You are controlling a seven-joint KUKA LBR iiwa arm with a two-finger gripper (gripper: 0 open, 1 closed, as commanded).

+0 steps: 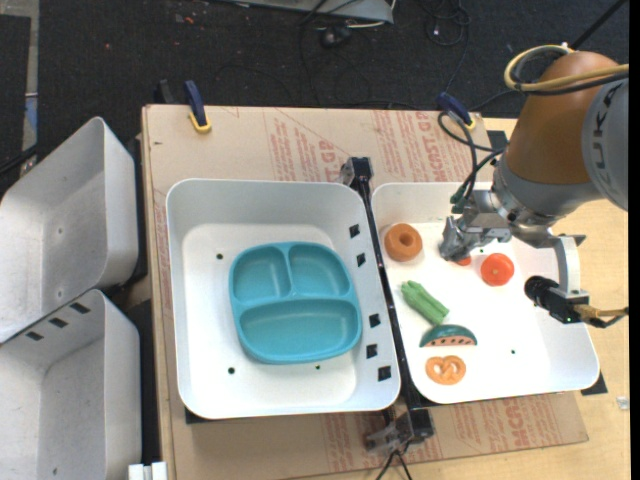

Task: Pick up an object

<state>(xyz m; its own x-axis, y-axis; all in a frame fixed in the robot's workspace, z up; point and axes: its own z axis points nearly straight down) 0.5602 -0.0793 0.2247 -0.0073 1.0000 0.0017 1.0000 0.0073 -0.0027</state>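
2 white bins (190, 298) on a cardboard-covered bench (300, 128), dark cabled floor (300, 58) behind, pincer (462, 245) state unclear

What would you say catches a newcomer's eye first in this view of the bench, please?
Most likely the teal divided tray, alone in the middle of the left bin. Next, the scatter of toy food in the right bin: a doughnut, a red tomato, a green piece, a watermelon slice and a pretzel. The arm's pincer hangs between doughnut and tomato.
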